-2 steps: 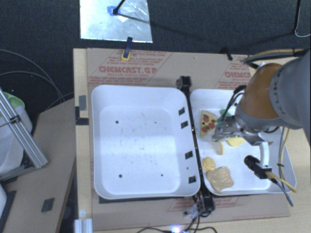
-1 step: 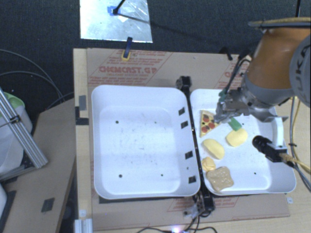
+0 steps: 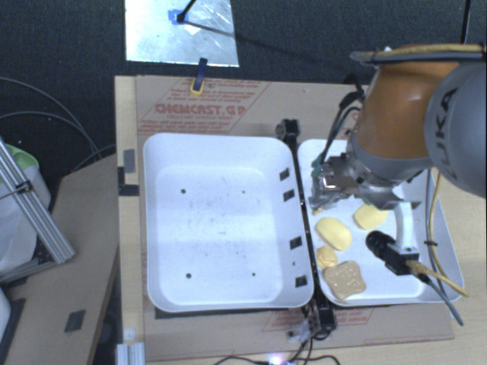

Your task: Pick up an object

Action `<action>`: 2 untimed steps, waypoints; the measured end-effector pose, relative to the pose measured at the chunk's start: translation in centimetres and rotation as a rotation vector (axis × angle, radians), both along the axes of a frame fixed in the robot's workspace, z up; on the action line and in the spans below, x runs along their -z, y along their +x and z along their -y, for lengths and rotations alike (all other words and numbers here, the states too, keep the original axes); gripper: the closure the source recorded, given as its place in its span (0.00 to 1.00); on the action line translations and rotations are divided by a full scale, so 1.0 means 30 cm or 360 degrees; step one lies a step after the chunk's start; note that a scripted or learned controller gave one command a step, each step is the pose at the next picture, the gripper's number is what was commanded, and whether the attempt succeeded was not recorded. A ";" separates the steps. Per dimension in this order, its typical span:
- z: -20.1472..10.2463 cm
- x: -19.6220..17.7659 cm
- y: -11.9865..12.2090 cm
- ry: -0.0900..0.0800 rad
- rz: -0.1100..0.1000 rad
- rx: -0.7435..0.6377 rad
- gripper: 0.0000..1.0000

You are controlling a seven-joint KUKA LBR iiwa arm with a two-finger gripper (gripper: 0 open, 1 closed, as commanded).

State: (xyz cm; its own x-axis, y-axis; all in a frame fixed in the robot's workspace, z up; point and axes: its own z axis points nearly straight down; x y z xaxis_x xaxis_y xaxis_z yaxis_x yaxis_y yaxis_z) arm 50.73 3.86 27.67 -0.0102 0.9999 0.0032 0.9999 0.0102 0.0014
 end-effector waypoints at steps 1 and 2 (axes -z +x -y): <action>-0.029 -0.344 -0.065 0.0000 0.0021 0.0006 1.00; -0.326 -0.308 -0.070 0.0000 0.0001 -0.0004 1.00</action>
